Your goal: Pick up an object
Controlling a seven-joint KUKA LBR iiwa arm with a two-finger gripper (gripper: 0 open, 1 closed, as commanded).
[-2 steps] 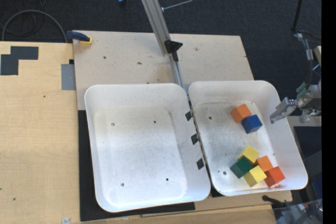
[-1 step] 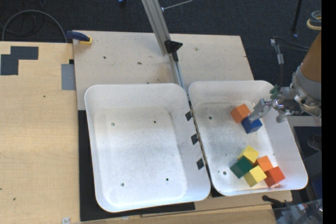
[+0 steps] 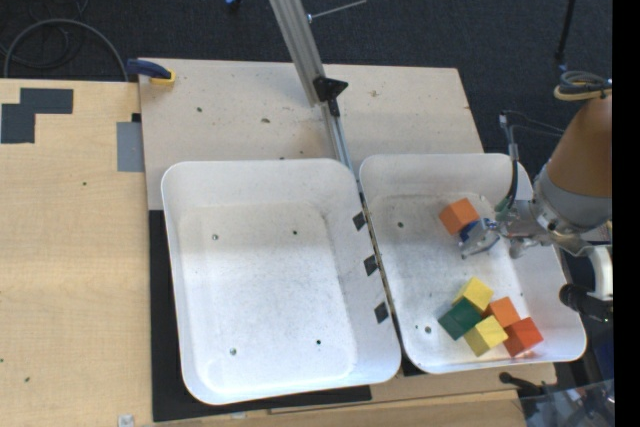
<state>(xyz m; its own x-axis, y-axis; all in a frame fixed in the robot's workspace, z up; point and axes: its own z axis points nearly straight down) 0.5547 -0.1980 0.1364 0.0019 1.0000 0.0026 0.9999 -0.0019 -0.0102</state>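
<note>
1. Worktop [image 3: 70, 245] of pale wood, spreading across the left and back of the view, with dark patches near its left edge and a blue-and-yellow clamp [image 3: 150, 71] at the back.
2. Left bin [image 3: 190, 185], shallow and white, lying on the worktop just beside its twin.
3. Right bin [image 3: 420, 170], same make, holding all the blocks.
4. Grey arm [image 3: 585, 165] with orange band, reaching in from the right over the right bin's far edge.
5. Slanted aluminium rail [image 3: 290, 10], rising from behind the seam between the two bins towards the top of the view.
6. Pincer [image 3: 478, 237] low inside the right bin, just beside the lone orange block; grasp state cannot be told, too small and blurred.
7. Lone orange block [image 3: 459, 215] in the upper middle of the right bin, apart from the other blocks, touching or nearly touching the pincer's tip; whether clamped cannot be told.
8. Cluster at the bin's front right corner, packed close together: yellow block [image 3: 477, 294], green block [image 3: 460, 317], second yellow block [image 3: 487, 334], small orange block [image 3: 504, 311], red block [image 3: 524, 336].
</note>
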